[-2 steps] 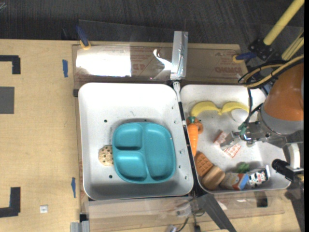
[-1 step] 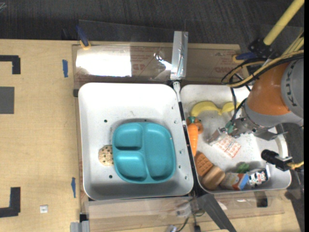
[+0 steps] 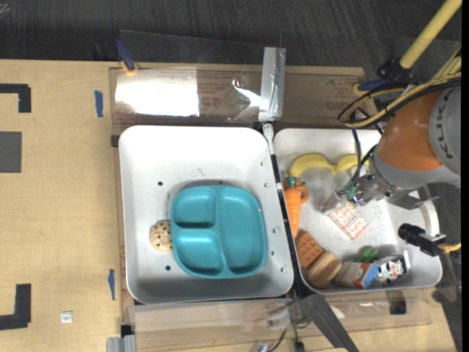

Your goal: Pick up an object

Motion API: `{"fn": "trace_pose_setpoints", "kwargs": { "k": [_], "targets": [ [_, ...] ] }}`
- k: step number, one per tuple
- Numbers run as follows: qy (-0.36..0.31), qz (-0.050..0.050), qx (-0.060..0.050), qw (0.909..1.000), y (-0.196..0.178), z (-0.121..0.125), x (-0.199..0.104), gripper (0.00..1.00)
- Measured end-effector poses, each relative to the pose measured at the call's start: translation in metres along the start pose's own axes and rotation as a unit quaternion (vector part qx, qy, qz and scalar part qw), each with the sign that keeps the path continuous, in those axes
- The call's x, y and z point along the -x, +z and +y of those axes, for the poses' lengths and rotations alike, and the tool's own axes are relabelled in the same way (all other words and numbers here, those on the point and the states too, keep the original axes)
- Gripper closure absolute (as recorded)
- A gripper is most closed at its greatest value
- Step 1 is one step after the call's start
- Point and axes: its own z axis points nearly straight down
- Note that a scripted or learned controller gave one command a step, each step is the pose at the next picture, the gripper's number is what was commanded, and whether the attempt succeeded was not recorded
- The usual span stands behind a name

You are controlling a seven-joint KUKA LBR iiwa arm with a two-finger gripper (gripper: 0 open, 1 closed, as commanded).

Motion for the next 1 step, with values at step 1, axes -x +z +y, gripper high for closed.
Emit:
{"fn": "trace_pose_setpoints", "kwargs": {
  "k": [1],
  "targets": [
    [0.133,0.002,-0.004,0.9911,-0.0872,0.0505,-0.0699,1.00]
  ]
}}
